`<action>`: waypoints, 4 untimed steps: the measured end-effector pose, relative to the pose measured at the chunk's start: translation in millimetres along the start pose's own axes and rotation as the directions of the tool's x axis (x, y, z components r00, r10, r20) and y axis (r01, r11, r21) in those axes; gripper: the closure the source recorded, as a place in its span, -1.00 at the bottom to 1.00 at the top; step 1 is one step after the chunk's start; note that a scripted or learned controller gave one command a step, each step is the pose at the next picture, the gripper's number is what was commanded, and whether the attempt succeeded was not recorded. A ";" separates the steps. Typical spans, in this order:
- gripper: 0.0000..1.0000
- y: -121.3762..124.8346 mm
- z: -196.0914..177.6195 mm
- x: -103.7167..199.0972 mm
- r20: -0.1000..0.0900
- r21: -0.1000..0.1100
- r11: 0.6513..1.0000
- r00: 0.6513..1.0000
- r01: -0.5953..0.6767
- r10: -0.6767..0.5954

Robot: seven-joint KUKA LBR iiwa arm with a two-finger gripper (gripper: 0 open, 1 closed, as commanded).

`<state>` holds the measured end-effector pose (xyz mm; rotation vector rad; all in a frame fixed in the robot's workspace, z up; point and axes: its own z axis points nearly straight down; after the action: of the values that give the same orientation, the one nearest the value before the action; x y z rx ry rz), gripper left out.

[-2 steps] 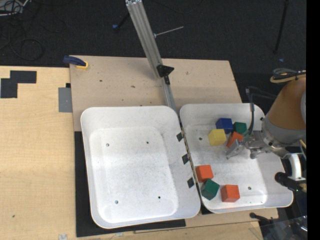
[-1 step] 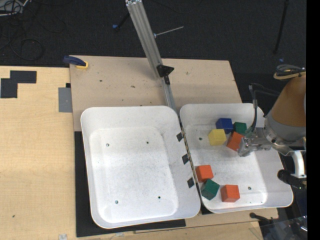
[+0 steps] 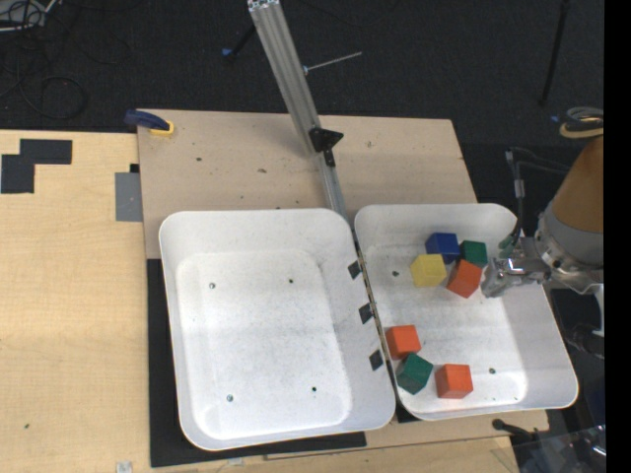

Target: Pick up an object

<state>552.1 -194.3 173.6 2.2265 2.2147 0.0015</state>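
Right now the gripper point(image 3: 496, 272) sits low at the right bin's point(image 3: 537, 387) right side, just beside an orange block point(image 3: 463, 279); can't tell jaw state, and can't tell if it touches the block. Clustered with that block: yellow block point(image 3: 428, 270), blue block point(image 3: 443, 245), green block point(image 3: 474, 252). Nearer the front of the same bin: second orange block point(image 3: 402, 341), dark green block point(image 3: 415, 373), third orange block point(image 3: 454, 380). Left bin point(image 3: 197, 239) lies alongside, touching at the divider.
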 end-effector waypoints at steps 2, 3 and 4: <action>1.00 -1.6 -45.8 43.3 -0.003 0.005 1.000 1.000 0.009 -0.009; 1.00 12.8 -49.9 97.2 -0.003 0.004 1.000 1.000 0.010 -0.010; 1.00 18.9 -40.7 152.1 -0.003 0.006 1.000 1.000 0.009 -0.009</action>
<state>571.7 -42.2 214.2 2.2208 2.2298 -0.0018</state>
